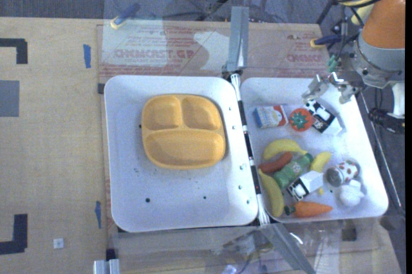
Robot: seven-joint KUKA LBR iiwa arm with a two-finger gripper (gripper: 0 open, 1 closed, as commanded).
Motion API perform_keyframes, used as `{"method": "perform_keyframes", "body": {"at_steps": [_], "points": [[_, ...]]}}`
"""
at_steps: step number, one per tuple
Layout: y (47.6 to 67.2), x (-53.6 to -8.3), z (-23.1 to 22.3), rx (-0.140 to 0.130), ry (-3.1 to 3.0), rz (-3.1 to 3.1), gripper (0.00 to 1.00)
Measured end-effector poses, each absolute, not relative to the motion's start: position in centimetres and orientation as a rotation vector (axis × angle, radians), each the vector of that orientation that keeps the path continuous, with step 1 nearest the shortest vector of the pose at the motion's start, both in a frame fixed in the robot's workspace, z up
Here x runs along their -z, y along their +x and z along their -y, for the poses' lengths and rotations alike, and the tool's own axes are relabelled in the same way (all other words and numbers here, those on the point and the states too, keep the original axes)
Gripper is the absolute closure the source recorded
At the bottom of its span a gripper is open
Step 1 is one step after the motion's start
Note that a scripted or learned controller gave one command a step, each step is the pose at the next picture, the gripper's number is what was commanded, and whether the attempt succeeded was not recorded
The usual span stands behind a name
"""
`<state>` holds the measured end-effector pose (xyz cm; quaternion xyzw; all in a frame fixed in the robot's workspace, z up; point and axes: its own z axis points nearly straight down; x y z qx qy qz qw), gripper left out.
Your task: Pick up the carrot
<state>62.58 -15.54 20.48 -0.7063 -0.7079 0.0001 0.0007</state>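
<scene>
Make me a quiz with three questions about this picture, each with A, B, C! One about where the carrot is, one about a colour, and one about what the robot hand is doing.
1. Where does the carrot lie?
A. On the yellow plate
B. At the near edge of the right bin
C. On the floor

2. What colour is the divided plate in the left bin?
A. Yellow
B. Blue
C. Green

3. What is the gripper doing?
A. Holding the carrot
B. Resting on the plate
C. Hanging open over the far end of the right bin, with nothing in it

Answers:
1. B, the orange carrot lies along the near wall, next to a banana.
2. A, the plate is plain yellow with three sections.
3. C, its fingers are spread with nothing between them, far from the carrot.
</scene>
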Motion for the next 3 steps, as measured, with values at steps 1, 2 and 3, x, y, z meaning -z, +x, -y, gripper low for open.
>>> {"method": "perform_keyframes", "body": {"at_steps": [1, 2, 3], "points": [[66.6, -29.3, 21.7, 0.001, -2.481, 1.933, 0.0], [66.7, -19.0, 15.8, -0.001, -2.496, 1.907, 0.0], [65.7, -24.7, 19.7, 0.001, -2.892, 1.234, 0.0]]}}
